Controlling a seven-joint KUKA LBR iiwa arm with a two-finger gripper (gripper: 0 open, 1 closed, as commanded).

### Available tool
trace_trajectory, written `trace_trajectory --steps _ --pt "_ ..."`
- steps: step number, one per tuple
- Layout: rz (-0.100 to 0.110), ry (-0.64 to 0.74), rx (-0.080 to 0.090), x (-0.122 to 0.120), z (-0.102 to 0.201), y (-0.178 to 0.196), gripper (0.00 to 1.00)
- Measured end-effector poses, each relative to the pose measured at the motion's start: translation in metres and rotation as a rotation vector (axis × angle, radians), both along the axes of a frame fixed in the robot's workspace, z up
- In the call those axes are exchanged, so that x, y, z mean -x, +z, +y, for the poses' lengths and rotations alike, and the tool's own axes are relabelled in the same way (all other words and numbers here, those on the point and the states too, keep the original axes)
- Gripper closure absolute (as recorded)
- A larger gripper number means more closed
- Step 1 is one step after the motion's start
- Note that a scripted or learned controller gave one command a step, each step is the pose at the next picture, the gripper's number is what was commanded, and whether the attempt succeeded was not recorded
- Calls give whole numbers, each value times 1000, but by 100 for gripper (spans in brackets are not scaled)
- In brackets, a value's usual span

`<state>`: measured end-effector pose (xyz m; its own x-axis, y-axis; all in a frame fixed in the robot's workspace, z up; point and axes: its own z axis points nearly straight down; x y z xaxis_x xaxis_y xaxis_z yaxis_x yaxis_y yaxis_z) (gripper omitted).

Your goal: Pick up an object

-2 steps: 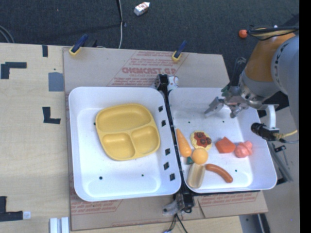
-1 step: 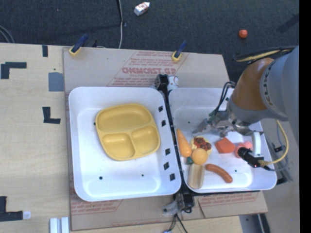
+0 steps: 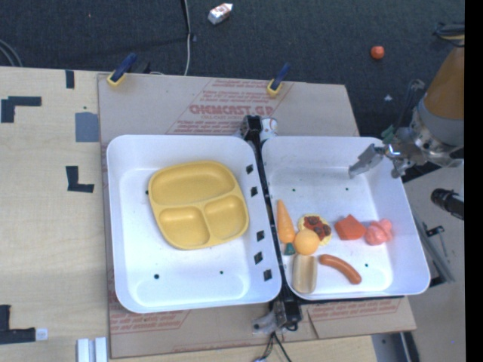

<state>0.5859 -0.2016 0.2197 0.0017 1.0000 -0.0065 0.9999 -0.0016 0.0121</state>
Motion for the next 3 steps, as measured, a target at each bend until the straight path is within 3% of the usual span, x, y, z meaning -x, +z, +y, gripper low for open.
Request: trace_trajectory --steps 1,2,3 --pt "23 1 -11 68 48 -78 0" --pt "14 0 -10 95 2 -138 0" --pt "11 4 -6 48 -3 -134 0"
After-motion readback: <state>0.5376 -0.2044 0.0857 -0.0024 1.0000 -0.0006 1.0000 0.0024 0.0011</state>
